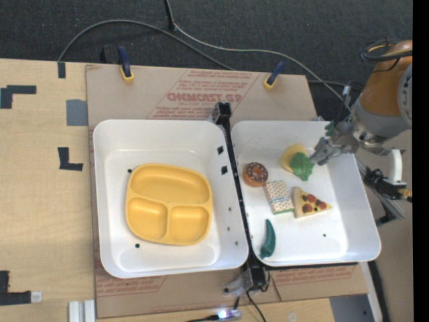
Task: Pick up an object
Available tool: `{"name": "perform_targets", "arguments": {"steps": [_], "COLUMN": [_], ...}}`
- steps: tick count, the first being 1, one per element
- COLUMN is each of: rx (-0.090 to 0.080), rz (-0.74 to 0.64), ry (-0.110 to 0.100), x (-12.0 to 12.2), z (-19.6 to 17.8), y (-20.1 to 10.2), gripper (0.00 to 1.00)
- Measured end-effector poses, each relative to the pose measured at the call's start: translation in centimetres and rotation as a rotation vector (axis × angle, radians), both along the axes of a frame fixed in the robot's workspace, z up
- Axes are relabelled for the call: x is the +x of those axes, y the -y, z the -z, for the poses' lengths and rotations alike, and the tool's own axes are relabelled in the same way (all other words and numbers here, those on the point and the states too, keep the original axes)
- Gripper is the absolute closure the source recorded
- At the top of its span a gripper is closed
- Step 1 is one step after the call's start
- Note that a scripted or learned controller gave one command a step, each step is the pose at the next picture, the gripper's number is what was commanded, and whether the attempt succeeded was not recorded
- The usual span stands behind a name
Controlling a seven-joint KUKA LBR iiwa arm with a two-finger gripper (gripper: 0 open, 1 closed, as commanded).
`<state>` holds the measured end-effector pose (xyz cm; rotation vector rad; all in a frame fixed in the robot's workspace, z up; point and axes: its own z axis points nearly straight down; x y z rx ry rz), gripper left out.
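The right bin [348,240] holds several toy foods. A chocolate donut [255,174] lies near its left wall, with a checkered wafer [277,196] and a pizza slice [310,204] below it. A green pepper [268,239] lies at the front left. A yellow piece [292,157] and a green leafy piece [302,168] sit together toward the back. My gripper [320,151] hangs low just right of these two, close to the green piece. No toy shows between its fingers.
The left bin [107,146] holds a yellow divided plate [167,203]. A black divider [231,173] runs between the bins. The arm [382,106] enters over the right bin's far right corner. Cables lie behind the bench.
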<state>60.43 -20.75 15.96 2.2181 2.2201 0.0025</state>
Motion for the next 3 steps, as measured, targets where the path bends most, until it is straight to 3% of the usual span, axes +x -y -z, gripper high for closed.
{"name": "perform_targets", "arguments": {"steps": [1, 3], "rx": [0.0, 0.003], "rz": [-0.001, -0.006], "ry": [-0.001, -0.005], "x": [0.1, -2.1], "z": [-5.2, -5.5], "y": [0.0, -12.5], "gripper": [1.0, 1.0]}}
